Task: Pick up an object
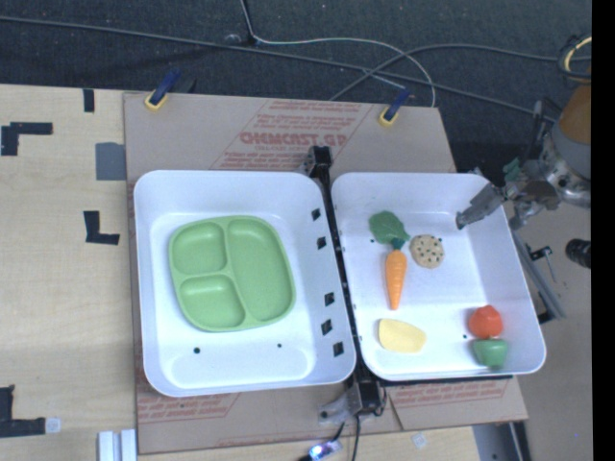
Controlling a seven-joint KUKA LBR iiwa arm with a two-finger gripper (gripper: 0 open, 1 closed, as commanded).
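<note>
**Toy food lies in the right bin, pincer at its far right edge**

Nearest the camera, in the right bin (500, 257), a yellow toy wedge (401, 335) lies by the front wall, and a red toy tomato (486, 321) sits touching a green toy pepper (491, 351) in the front right corner. Farther back, an orange toy carrot (395, 277) lies lengthwise, its top pointing at a dark green leafy toy (387, 226) just behind it. A speckled toy cookie (427, 251) rests just beside the carrot's top, on its right.

The left bin (154, 257) holds a light green divided plate (231, 273) with three compartments, lying flat near the middle.

Both bins sit on a brown cardboard sheet (288, 133) clamped to the wooden bench (48, 257) with two blue and yellow clips (161, 89) at the back.

The arm (575, 123) comes in from the right. Its pincer (476, 211) hangs over the right bin's far right rim, one dark finger slanting down toward the bin floor, well apart from the toys. Nothing shows between its fingers; how wide they stand I cannot tell.
</note>
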